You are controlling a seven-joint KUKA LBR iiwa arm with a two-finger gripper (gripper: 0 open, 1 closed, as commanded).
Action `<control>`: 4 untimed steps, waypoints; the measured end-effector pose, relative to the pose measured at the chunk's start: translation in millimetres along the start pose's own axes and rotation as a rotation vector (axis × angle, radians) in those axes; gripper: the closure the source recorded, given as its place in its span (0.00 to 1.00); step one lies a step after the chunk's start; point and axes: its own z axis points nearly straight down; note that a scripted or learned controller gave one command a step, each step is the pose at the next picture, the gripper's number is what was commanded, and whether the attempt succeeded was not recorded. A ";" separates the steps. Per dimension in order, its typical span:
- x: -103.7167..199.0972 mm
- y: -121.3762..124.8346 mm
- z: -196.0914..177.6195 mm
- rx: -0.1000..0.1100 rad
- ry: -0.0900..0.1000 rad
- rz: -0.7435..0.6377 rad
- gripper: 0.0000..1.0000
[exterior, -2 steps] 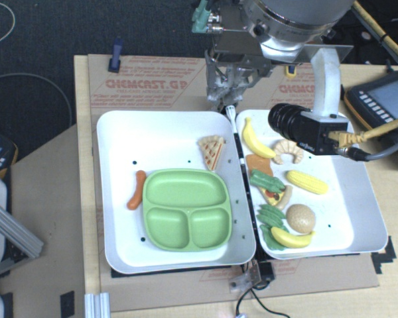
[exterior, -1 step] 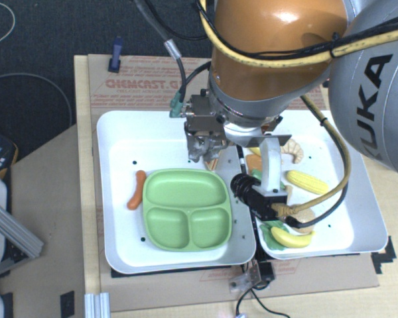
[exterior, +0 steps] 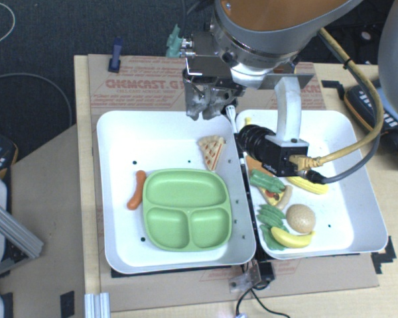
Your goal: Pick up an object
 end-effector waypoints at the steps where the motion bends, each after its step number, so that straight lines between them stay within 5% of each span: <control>1: -51.3 -2.2 98.3 0.020 -0.009 0.008 1.00; 3: -47.7 -0.5 73.2 0.008 -0.004 0.004 1.00; 4: -99.1 -0.5 19.6 0.006 -0.005 0.008 1.00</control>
